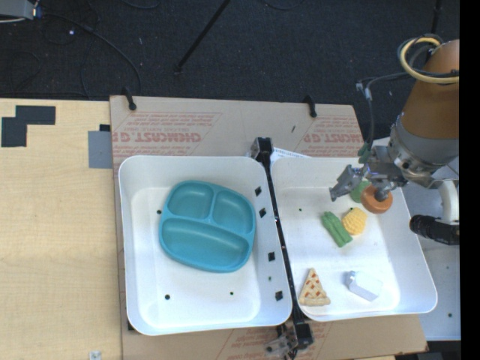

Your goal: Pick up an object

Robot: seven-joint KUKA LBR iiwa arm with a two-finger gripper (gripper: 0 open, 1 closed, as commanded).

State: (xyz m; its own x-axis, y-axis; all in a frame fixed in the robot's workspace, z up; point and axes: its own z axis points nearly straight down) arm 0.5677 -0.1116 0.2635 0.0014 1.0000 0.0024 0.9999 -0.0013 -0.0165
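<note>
Pizza slice (314,289) lies lower centre of right bin (405,291). I see the hand (358,187) upper right, fingers apart, holding nothing; green pickle (337,229) just below-left, long axis diagonal.

**Hidden, cropped and unclear items**

- Arm (431,103): cut off by the right side of the frame; its base and lower links lie out of view.
- Gripper (358,182): small and dark against the bin; finger state cannot be read.
- Orange round object (377,201): partly covered by the gripper body; its identity is unclear, and contact with the fingers cannot be judged.
- Right bin (420,291): upper right corner hidden under the arm.
- Small grey-white object (361,286): too small to identify.
- Cardboard sheet (225,130): mostly covered by both bins; printed lettering appears inverted and only partly legible.
- Clamp (289,341) at bottom edge: cropped, detail blurred.
</note>
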